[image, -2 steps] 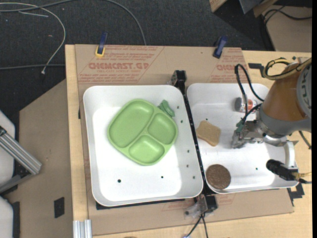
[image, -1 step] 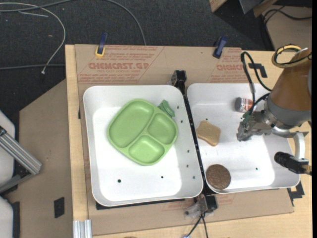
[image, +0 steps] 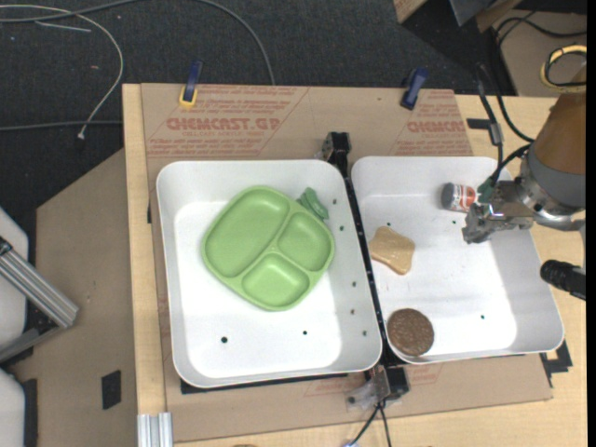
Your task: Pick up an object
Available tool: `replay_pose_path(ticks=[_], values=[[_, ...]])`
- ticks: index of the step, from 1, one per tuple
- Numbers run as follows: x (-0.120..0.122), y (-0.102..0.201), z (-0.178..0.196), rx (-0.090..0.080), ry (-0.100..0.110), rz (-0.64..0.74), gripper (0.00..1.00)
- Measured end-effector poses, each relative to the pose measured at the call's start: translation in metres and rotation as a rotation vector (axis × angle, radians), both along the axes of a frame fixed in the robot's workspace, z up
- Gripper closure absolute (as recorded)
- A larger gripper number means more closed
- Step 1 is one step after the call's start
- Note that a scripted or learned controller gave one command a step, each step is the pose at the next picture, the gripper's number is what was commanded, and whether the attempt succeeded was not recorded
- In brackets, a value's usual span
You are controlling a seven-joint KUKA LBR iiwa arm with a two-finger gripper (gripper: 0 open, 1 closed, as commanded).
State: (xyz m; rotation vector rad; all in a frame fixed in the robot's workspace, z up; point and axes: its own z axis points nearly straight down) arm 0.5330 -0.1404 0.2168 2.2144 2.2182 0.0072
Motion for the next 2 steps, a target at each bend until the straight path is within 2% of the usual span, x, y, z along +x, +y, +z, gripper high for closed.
replay_pose_path(ticks=[1,2], values=[[0.001,0.0,0.011,0.002,0.006,-0.001,1.0],[0.013,0.057,0.004,0.004,0.01,0.004,1.0]])
